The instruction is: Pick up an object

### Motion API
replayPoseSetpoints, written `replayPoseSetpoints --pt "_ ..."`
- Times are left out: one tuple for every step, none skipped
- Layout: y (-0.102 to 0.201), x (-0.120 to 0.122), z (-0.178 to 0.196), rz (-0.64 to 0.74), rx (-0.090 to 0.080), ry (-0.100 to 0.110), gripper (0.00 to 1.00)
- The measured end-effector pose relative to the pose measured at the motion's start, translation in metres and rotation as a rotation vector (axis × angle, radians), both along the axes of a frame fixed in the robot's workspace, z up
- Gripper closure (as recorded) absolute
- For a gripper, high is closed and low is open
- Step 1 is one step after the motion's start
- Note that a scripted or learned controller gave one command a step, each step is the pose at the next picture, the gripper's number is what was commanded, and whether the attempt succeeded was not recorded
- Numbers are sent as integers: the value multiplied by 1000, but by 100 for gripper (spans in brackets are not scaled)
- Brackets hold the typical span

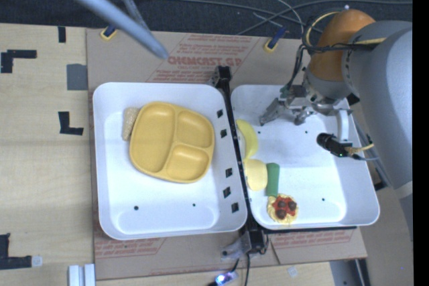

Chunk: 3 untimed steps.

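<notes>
Bins sit side by side on the pale wooden worktop point(40, 164), over a sheet of brown printed cardboard point(201, 57). In the left shallow white plastic bin point(114, 211) lies a yellow plastic plate with three compartments point(171, 142), slightly toward twelve o'clock of the bin's middle, and a small beige rough-looking block point(129, 122) peeks out from under the plate's nine o'clock edge.

In the right shallow white plastic bin point(335, 204), the small things cluster along the nine o'clock wall: a pale yellow curved piece point(247, 136) touching the divider, a round pale yellow piece point(255, 174) just at its six o'clock, a short green cylinder point(273, 179) touching that round piece at its three o'clock, and a small yellow tart-like piece topped with red and dark berries point(283, 207) near the bin's six o'clock rim.

The grey arm with its orange band point(338, 43) comes in from three o'clock. Its two-finger gripper point(287, 112) hangs over the twelve o'clock part of the right bin, fingers spread apart with nothing between them, well clear of the cluster.
</notes>
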<state>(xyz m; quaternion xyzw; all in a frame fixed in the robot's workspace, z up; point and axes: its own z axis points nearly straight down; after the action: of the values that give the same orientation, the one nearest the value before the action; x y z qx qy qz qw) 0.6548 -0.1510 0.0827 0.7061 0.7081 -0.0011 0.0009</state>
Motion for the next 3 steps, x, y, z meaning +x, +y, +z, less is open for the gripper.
replayPoseSetpoints --pt "0 1 14 1 0 -3 100" --pt "1 -7 68 -2 2 -4 100" --pt "7 -1 114 0 2 -5 100"
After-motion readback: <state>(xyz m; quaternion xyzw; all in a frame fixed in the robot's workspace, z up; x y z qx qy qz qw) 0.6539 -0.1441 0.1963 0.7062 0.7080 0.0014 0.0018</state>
